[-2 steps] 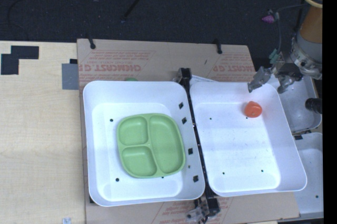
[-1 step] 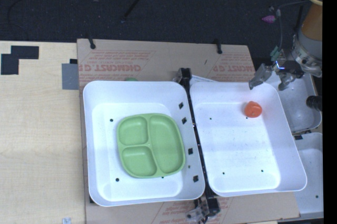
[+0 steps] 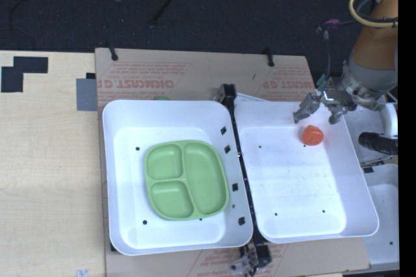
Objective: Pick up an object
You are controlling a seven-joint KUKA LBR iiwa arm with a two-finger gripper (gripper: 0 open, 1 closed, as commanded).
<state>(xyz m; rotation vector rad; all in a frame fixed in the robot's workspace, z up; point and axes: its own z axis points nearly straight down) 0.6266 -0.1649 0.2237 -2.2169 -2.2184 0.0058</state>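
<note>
Orange object [image 3: 312,135] sat in the right bin [image 3: 305,204], near its far right corner, alone on the white floor. Pincer [image 3: 319,114] hung just above and behind it with fingers spread and nothing between them, so this looked like the approach step. Next move likely needed a short drop to straddle it, then close.

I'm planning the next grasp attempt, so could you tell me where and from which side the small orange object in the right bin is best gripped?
Grip the orange object across its rounded body, coming straight down from above. It looks small and low, lying apart from the right bin's walls, so fingers should fit on either side. The gripper, fingers open, hangs just above it, near the far edge. The object's exact shape is hard to tell.
</note>
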